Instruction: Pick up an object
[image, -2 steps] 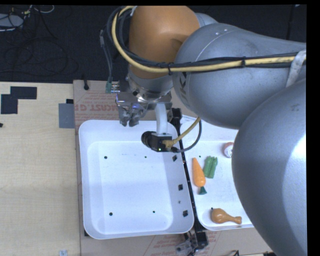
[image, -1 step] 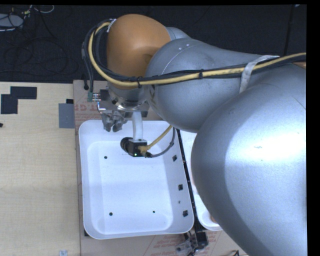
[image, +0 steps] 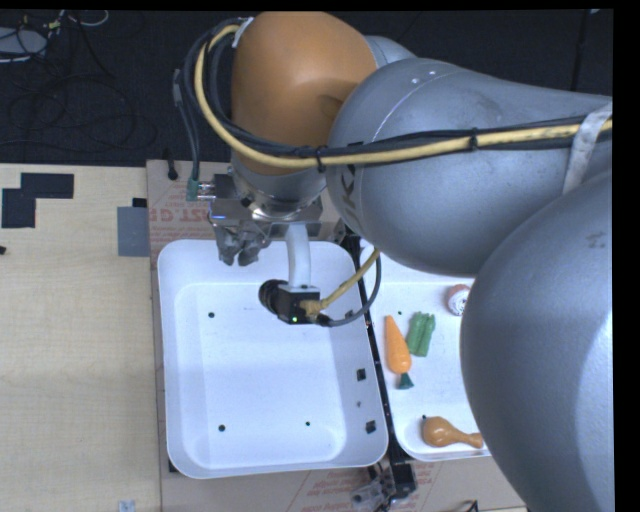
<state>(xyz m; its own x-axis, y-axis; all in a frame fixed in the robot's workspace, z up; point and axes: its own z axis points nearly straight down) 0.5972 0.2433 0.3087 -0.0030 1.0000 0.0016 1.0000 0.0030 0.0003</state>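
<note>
Carrot (image: 398, 347): lies in the right bin (image: 440, 392), to the right of the pincer (image: 241, 246) and lower in the view, well apart from it; tip points to the bin's near edge.
Green piece (image: 421, 334): just beside the carrot, on the side away from the pincer.
Yellow gourd (image: 449, 433): same bin, farther from the pincer than the carrot, near the lower rim.
Round piece (image: 458, 299): red and white, far right of the pincer, partly hidden by the arm (image: 450, 190).
Pincer position: over the upper rim of the left bin (image: 260, 390), toward its left corner, pointing down.
Pincer state: cannot tell whether released or clenched; nothing is seen held in it.
Arm pose: enters from the right, crosses above the right bin, and bends down at the wrist.
Orange band (image: 295, 75): directly above the pincer, topmost in view.
Bench (image: 70, 330): pale surface left of the pincer.
</note>
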